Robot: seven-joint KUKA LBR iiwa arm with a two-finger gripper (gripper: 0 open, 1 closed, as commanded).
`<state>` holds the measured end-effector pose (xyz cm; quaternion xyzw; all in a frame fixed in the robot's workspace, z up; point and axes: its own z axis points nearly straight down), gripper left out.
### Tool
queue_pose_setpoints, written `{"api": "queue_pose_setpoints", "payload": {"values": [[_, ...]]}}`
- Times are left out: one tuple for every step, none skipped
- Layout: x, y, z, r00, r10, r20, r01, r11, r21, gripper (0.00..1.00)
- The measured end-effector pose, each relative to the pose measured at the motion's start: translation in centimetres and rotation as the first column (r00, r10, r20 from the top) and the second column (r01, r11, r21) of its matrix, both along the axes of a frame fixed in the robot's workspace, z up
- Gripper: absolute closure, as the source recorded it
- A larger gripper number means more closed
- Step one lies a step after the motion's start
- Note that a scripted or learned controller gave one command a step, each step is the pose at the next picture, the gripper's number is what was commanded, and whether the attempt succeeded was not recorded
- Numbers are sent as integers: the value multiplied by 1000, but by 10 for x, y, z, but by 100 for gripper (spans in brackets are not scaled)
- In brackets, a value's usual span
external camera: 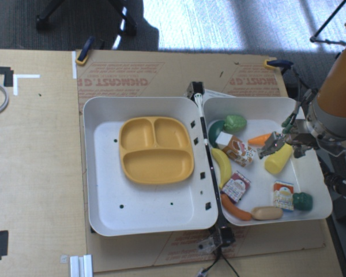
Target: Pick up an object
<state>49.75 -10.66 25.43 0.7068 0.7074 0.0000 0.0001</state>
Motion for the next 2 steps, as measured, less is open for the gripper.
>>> {"api": "queue_pose_setpoints", "payload": {"values": [[61,-5,-111,995,104,0,-104,995,0,0],[63,4,-162,979,204,-1,-204,979,0,0]]}}
